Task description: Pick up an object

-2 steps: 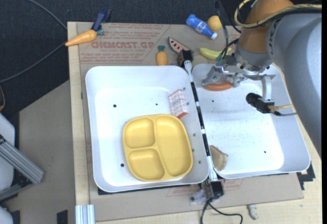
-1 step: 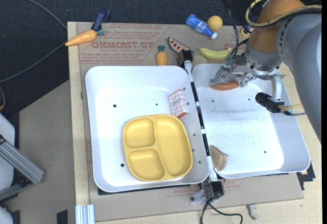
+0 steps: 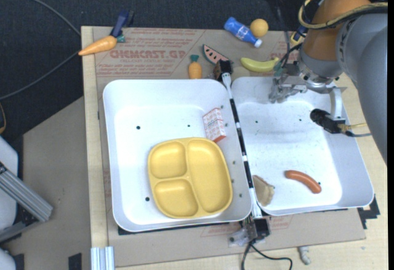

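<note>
The pincer (image 3: 278,91) hung at the right bin's (image 3: 345,198) far edge, its state impossible to tell; the sausage (image 3: 302,181) lay near that bin's front, well apart.

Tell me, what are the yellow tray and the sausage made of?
The tray looks like hard plastic: one even yellow, smooth, with moulded sections. The sausage is probably toy plastic or rubber, judging by its glossy orange-red skin; it can't be told for sure.

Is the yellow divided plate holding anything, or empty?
Empty. All three compartments of the yellow plate show bare; the small carton lies beside it in the left bin.
</note>
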Robot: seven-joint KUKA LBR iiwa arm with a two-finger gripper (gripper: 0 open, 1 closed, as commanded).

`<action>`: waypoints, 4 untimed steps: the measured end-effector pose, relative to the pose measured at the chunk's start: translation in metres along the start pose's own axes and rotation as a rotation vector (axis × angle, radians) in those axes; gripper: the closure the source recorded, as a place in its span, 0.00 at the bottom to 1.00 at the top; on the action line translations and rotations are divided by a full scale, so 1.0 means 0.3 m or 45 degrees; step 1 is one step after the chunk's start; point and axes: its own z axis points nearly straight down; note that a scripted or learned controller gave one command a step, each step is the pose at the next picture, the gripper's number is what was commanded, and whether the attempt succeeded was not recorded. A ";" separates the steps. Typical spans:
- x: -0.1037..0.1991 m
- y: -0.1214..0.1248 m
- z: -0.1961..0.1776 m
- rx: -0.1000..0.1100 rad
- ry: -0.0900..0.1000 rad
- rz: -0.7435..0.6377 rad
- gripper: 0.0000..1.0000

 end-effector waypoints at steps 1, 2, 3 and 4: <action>-0.198 -0.009 -0.267 0.015 0.001 0.003 1.00; -0.195 -0.010 -0.263 0.018 0.003 0.002 0.00; -0.332 -0.206 -0.309 0.022 0.003 0.003 0.00; -0.322 -0.336 -0.403 0.021 0.005 0.002 0.00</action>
